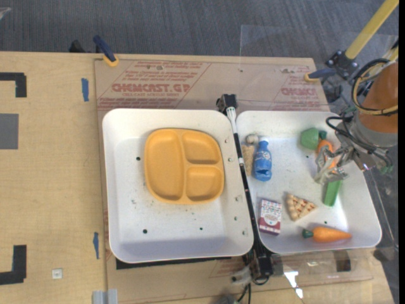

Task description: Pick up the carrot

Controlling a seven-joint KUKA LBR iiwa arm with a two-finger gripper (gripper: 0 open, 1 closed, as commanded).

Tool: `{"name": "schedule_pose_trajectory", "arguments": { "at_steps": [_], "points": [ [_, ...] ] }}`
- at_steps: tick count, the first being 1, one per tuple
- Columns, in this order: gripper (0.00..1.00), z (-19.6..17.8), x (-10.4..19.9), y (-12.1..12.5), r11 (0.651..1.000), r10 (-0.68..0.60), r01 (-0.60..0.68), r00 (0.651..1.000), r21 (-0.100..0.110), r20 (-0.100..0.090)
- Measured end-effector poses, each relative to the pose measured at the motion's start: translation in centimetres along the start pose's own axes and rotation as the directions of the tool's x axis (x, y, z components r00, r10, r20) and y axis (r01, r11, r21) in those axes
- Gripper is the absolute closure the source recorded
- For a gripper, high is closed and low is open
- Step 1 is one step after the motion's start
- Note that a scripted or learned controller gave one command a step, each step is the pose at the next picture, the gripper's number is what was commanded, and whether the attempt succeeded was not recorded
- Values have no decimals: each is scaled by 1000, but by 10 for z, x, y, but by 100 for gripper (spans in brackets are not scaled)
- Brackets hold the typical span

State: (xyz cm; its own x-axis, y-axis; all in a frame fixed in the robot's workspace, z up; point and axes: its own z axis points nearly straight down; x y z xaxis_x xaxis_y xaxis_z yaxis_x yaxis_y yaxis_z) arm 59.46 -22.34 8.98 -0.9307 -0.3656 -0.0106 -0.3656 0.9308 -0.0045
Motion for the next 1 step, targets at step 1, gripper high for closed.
{"name": "schedule_pose_trajectory", "arguments": {
  "at_steps": [1],
  "points": [
    [100, -80, 6, 28, 1000, 30, -30, 1000, 4, 6]
  ]
}}
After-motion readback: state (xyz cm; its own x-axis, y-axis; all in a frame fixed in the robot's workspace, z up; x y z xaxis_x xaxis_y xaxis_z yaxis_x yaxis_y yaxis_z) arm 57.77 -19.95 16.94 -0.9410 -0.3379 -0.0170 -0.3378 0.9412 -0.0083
